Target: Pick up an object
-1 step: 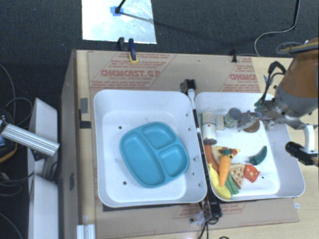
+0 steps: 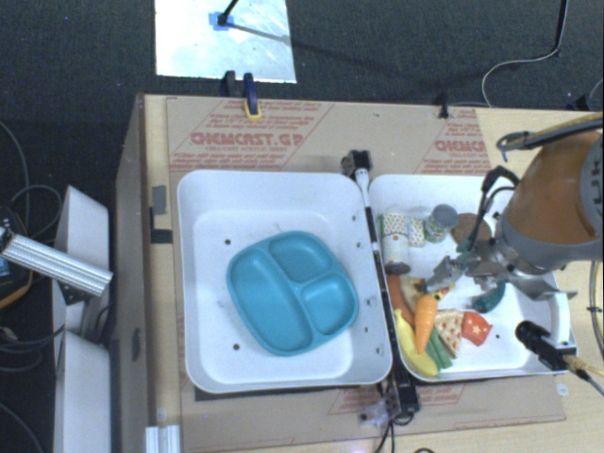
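One carrot (image 2: 426, 321) lies just below the fingers (image 2: 442, 274).

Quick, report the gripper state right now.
Gripper: low over the right bin, above the toy carrot; open or shut cannot be told, and nothing can be seen held in it.
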Robot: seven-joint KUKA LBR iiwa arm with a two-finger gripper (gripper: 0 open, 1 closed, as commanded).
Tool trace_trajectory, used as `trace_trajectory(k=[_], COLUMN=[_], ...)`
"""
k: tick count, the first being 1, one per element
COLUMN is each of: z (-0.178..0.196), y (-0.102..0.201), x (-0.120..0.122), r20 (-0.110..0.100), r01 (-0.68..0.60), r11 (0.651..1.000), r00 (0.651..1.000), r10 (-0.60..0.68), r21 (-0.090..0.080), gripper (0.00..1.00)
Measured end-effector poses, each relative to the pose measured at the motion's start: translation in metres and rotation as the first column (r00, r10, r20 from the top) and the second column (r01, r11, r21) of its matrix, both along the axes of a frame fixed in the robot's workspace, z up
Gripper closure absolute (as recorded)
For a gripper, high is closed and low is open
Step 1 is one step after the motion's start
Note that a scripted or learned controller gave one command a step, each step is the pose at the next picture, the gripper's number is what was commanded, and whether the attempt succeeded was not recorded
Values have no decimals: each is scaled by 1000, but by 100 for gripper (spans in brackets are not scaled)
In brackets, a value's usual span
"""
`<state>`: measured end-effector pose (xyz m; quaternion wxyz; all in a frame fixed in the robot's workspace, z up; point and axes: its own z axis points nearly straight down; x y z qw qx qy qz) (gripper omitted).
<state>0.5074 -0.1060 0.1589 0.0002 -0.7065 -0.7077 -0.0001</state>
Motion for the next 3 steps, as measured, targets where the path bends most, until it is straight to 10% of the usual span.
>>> trace_trajectory(k=[1, 2, 3], z=[-74, -63, 26], y=[13, 14, 70], x=[-18, -16, 43], r20=[2, 5, 3], r01=[2, 0, -2], r11=[1000, 1000, 1000], r00=[1000, 1000, 1000], r10=[-2, 0, 2], r21=[-1, 0, 0], gripper=[0, 100, 100])
